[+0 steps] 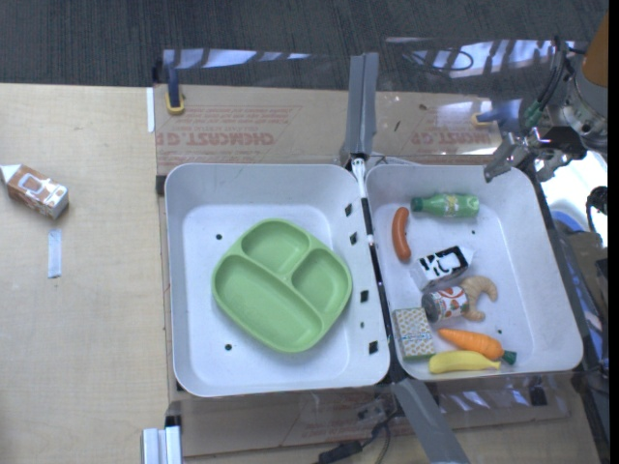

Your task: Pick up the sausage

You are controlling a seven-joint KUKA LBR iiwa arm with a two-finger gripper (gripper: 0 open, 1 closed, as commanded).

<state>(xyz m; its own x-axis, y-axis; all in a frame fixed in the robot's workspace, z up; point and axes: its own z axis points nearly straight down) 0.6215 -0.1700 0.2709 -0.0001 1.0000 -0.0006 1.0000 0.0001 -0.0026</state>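
Observation:
The sausage (pixel 400 234), a short orange-red link, lies upright along the left side of the right bin (pixel 546 288), close to the divider. My gripper (pixel 523 162) hovers over the bin's far right corner, well up and to the right of the sausage. Its fingers are spread open and nothing is between them.
In the right bin lie a green bottle (pixel 445 204), a black-and-white card (pixel 443 262), a tan pastry (pixel 480 290), a small can (pixel 445 304), a speckled block (pixel 414 333), a carrot (pixel 471 342) and a banana (pixel 462 362). The left bin (pixel 193 259) holds a green divided plate (pixel 281 284).

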